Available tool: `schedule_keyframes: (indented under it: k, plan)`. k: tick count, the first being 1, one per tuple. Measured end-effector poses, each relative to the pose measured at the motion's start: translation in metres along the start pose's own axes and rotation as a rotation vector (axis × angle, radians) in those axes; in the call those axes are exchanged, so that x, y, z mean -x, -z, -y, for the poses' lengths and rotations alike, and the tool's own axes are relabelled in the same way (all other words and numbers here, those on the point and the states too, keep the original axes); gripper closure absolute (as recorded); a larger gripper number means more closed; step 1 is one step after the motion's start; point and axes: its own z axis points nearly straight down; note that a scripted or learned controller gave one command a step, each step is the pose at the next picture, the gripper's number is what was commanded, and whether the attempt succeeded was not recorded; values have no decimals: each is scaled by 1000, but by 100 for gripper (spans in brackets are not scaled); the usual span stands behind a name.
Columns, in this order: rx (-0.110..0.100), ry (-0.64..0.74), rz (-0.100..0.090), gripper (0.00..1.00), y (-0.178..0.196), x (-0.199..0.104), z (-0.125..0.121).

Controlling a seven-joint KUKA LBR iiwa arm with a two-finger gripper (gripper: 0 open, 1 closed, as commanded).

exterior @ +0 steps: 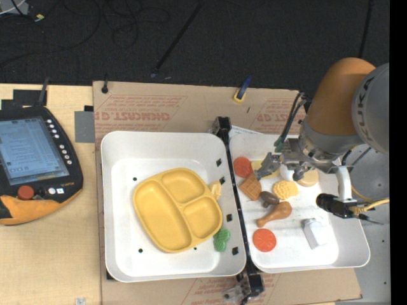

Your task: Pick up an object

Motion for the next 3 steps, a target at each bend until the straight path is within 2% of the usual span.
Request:
schedule_keyframes:
  k: [1, 2, 3]
  plan:
    - [13, 2, 1, 0, 7, 0, -3]
    - [5, 1, 0, 0, -46, 6, 5]
    - [19, 0, 6, 0, -93, 6, 2]
